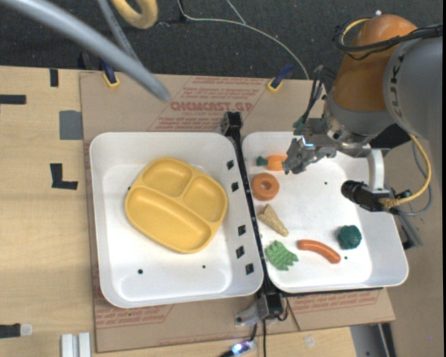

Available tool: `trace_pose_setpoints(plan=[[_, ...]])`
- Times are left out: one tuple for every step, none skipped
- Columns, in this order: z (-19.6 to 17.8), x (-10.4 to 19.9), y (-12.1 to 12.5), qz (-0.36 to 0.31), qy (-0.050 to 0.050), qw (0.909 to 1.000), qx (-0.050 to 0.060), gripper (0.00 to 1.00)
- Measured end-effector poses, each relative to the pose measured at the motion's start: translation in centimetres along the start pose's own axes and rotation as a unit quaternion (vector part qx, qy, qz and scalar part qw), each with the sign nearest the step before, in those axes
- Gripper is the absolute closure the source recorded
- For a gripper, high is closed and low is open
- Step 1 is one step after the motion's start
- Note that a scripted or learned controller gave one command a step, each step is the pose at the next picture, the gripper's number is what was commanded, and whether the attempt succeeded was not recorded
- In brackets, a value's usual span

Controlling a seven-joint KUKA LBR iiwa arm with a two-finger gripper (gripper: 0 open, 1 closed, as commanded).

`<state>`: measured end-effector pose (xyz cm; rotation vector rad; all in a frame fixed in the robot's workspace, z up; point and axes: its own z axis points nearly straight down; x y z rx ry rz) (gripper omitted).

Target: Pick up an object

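My gripper [293,162] hangs over the back of the right bin [386,270], right beside a small orange carrot [272,161] with a green top. Its dark fingers point down and left, close to the carrot's end. In the same bin lie an orange doughnut ring [265,186], a pale cone-shaped piece [273,220], a green leafy piece [280,256], a red-orange sausage [319,250] and a dark green broccoli piece [349,236]. Nothing shows between the fingers.
The left bin [111,274] holds a yellow divided plate [177,204]. A black divider [241,199] runs between the bins. The arm's grey body and orange band [372,50] rise at the back right, with a black cable fitting [360,193] over the right bin.
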<state>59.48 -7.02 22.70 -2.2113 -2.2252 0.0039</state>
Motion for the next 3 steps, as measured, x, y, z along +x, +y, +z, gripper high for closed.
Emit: trace_pose_setpoints(plan=[[-0.7, 5.6, 1.2, -0.001, 0.0, 1.0, -0.001, 1.0], [-0.6, 11.7, 2.6, -0.001, 0.0, 1.0, 0.0, 1.0], [-0.6, 16.3, 3.6, 0.0, -0.001, 1.0, 0.0, 1.0]])
